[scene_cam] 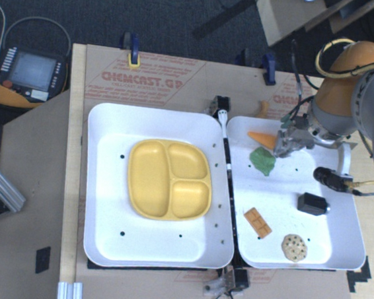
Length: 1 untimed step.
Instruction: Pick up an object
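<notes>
The right bin (345, 225) holds several small things. An orange carrot-like wedge (261, 139) lies at its far left, with a green leafy piece (263, 161) just in front of it. Nearer the front are a brown waffle-like cracker (257, 222) and a round cookie (294, 247). A small black block (313, 204) rests toward the right side. My gripper (284, 146) hangs low over the bin's far part, right beside the wedge's right end and just above and right of the green piece. Nothing is seen in its grasp.
The left bin (105, 170) carries a yellow divided plate (169, 179) in its middle. A raised rim (227, 176) separates the two bins. The grey arm with its orange band (355, 70) comes in from the upper right over the right bin's far corner.
</notes>
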Motion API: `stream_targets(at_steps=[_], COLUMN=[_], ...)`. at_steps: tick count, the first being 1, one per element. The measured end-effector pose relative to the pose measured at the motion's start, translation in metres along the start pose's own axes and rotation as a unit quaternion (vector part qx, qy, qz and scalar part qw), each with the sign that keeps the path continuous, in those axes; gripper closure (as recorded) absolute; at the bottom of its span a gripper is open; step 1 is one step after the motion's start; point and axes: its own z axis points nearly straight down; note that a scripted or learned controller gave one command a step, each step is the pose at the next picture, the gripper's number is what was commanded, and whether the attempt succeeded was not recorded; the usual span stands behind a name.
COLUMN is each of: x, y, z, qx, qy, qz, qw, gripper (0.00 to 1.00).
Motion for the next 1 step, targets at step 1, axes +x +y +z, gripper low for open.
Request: stream_targets(at_steps=[1], x=[-0.001], y=[-0.0094], z=[-0.0552], qx=[-0.008], qy=[0.0], qz=[0.001], qw=[1.0], gripper=[1.0])
